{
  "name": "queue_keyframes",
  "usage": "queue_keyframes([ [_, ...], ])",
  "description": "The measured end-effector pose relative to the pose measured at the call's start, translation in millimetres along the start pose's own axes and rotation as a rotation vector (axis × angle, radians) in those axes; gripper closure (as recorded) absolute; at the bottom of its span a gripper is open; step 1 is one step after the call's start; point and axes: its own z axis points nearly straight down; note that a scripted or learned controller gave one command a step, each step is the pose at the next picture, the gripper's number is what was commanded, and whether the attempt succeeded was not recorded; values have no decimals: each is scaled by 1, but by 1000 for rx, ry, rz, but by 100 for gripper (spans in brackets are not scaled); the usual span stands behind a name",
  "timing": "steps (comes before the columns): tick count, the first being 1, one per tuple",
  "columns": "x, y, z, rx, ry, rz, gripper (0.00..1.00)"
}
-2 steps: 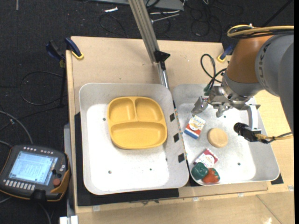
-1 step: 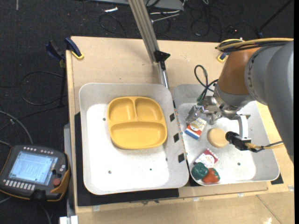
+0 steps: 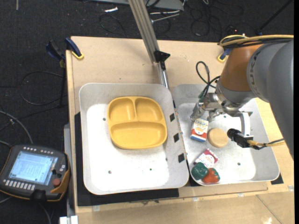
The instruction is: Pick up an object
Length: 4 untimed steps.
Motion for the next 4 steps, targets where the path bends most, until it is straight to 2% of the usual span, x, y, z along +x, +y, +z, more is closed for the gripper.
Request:
queue_keyframes([
  [2, 4, -6, -112, -6, -1, -2, 100],
  [3, 4, -6, -90, 3, -1, -1, 100],
  [4, 60, 2, -107, -1, 2, -8, 100],
])
